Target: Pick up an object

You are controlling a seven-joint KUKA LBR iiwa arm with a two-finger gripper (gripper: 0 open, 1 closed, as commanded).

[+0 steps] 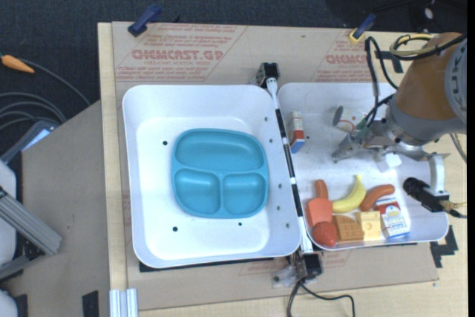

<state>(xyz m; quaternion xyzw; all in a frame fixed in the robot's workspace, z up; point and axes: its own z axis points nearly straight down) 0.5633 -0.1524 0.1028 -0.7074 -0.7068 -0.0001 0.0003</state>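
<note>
Banana [350,196] lies among toy foods just below our gripper [349,143], whose fingers look spread and hold nothing; we should descend squarely over it.

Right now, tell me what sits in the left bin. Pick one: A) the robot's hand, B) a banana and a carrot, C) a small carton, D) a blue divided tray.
D: the blue divided tray lies in the middle of the left bin, while the banana, the carrot, the small carton and the hand are all over the right bin.
</note>
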